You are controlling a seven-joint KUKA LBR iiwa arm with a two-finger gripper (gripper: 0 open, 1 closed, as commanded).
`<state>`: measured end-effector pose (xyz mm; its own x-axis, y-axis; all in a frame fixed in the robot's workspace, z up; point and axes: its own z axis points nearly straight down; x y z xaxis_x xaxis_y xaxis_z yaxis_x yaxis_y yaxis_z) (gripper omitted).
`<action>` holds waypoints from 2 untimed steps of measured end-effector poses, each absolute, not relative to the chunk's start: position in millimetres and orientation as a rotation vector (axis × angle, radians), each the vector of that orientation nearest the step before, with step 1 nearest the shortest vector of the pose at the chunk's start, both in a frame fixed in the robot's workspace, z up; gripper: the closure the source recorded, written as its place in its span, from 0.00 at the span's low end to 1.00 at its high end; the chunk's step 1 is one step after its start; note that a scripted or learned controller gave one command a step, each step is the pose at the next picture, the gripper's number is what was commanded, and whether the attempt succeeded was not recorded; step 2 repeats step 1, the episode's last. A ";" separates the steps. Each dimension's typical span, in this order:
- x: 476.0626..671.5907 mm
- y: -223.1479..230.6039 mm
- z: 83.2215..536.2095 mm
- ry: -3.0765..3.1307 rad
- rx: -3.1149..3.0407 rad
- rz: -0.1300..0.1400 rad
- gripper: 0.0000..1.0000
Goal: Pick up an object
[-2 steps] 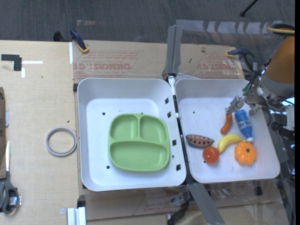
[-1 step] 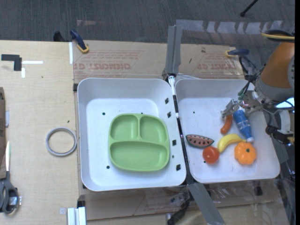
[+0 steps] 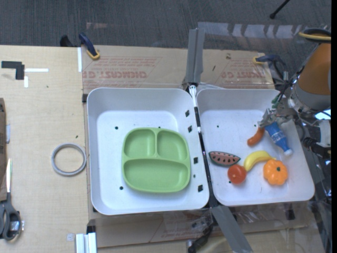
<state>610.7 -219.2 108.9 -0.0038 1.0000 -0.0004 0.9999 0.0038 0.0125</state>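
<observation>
The right bin (image 3: 231,117) holds several toy foods: an orange sausage (image 3: 255,136), a blue bottle (image 3: 277,136), a watermelon slice (image 3: 224,157), a banana (image 3: 256,158), a red tomato (image 3: 236,174) and an orange pepper (image 3: 275,172). My gripper (image 3: 273,117) reaches in from the right and sits low over the bin's right side. It is just above the upper end of the blue bottle and close to the sausage's tip. The bottle lies slanted on the bin floor. Whether the gripper touches the bottle is unclear.
The left bin (image 3: 105,141) holds a green divided plate (image 3: 156,160). A tape ring (image 3: 69,158) and scissors (image 3: 9,217) lie on the bench to the left. A grey divider post (image 3: 194,57) stands between the bins at the back.
</observation>
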 end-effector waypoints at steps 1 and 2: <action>620.8 -154.3 206.6 2.223 2.218 -0.001 1.00; 620.8 -154.3 206.6 2.223 2.218 -0.001 1.00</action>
